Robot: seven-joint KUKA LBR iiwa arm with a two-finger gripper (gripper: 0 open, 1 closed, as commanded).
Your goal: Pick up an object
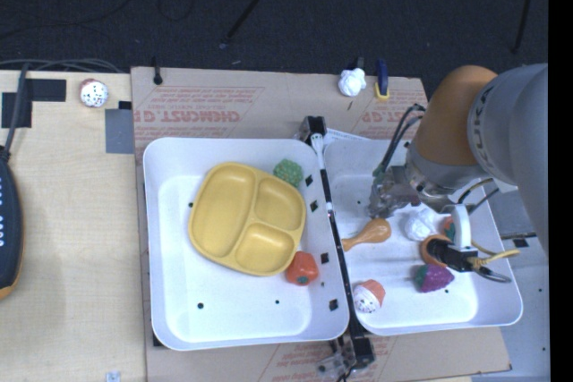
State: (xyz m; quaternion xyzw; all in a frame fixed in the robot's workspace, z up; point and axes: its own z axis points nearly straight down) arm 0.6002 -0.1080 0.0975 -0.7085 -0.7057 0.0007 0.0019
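Over the right bin (501,318) you have the arm (488,134) reaching in from the right, with the gripper (382,203) lowered close to the bin floor near its left wall. Nothing looks lifted yet: every object you can see lies in a bin, so the pick itself is what remains.

Just below the gripper lies an orange-tan wooden spoon-like piece (367,234), its rounded end near the gripper's tip and its handle pointing toward the divider (327,210) between the bins. You cannot tell from this angle whether the tip touches it; the two are very close. Whether the gripper is spread or pressed together is hidden in its dark mass, so treat that as unknown, and nothing visibly sits in its grasp.

Other candidates in the same bin: a white crumpled item (417,223) to the right of the gripper, a purple toy (434,278), and a white-and-orange ball (368,295) near the front edge. Across in the left bin (170,309) sit a yellow divided plate (249,217), a green piece (288,171) and a red pepper (303,267).
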